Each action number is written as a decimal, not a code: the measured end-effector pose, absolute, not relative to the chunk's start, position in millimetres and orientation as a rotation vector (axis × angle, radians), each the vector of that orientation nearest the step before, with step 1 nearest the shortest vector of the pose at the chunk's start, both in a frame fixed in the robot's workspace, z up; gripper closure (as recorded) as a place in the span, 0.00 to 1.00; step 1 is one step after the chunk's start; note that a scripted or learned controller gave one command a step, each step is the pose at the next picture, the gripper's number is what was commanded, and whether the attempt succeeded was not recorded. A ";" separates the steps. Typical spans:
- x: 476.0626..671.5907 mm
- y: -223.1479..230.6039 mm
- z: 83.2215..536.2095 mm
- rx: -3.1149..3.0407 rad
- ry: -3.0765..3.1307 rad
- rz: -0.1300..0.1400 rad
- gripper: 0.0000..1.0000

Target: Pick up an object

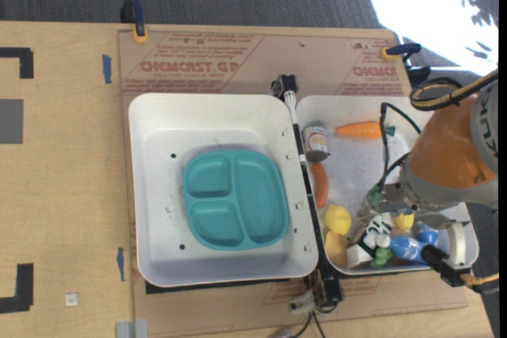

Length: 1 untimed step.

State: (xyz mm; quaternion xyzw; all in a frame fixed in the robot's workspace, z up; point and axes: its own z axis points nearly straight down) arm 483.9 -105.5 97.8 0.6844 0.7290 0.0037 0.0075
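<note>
At the near edge of the right bin (463, 259) a heap of small toys lies together: a blue piece (409, 248), a green piece (383, 256), a black-and-white item (375, 233) and a white block (358, 255), all touching or overlapping. The gripper (386, 210) is down among them at the heap's upper side; its fingers are lost in the clutter, so whether they are apart or together cannot be told, and nothing can be seen between them. Just left of the heap sit two yellow pieces, one rounded (338, 219) and one at the bin's near-left corner (335, 248). Farther up lies a red-orange sausage-shaped toy (320, 184) along the left wall, then a small can (316, 139), and a toy carrot (360, 131) near the far wall. The grey arm with its orange band (447, 154) reaches in from the right. In the left bin (150, 123) a teal divided plate (235, 199) lies flat in the middle.
</note>
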 end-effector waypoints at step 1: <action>483.4 -107.1 97.8 2.141 2.277 0.008 0.00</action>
